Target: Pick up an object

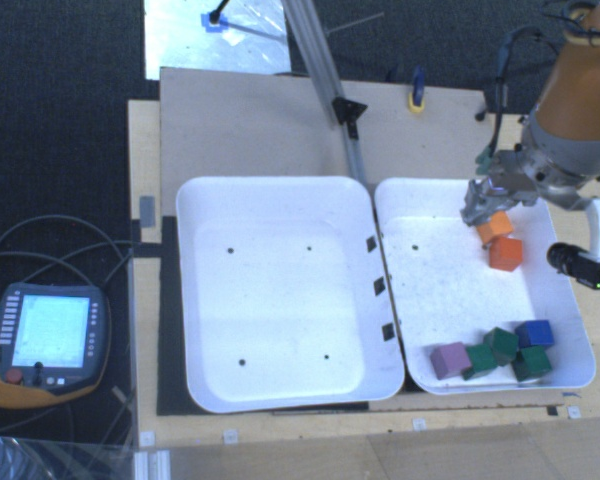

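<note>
- The hand (483, 206) sits over the right bin (450, 288), near its far edge; whether it is spread or pressed together cannot be told.
- A light orange block (496, 227) lies just beside the hand, touching a darker orange block (506, 253).
- At the bin's near right corner cluster a pink block (448, 359), green blocks (500, 346) and a blue block (535, 332).
- The left bin (280, 288) lies alongside on the counter (250, 123).
</note>
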{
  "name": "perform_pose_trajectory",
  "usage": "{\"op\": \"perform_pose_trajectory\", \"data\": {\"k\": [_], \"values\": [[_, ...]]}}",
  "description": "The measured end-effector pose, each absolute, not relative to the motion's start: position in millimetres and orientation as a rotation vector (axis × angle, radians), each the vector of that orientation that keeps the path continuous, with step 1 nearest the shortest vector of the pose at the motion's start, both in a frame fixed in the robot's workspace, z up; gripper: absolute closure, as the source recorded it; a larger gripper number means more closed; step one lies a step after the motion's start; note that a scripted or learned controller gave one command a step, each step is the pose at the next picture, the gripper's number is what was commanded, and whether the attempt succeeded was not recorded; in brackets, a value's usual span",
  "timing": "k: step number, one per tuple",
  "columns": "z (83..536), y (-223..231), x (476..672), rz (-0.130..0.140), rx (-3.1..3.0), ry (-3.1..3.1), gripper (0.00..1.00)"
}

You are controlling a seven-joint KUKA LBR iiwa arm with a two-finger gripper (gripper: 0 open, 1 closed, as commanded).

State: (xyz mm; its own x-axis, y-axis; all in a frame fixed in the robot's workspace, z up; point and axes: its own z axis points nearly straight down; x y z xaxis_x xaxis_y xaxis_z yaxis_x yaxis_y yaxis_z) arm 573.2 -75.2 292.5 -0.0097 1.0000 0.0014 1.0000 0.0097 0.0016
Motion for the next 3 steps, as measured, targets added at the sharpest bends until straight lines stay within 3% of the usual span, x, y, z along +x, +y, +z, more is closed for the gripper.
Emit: {"op": "perform_pose_trajectory", "data": {"k": [2, 3], "values": [[250.1, 25.0, 536.2, 0.002, 2.213, 2.233, 1.00], [249.1, 74.1, 530.4, 0.005, 2.210, 2.234, 1.00]]}}
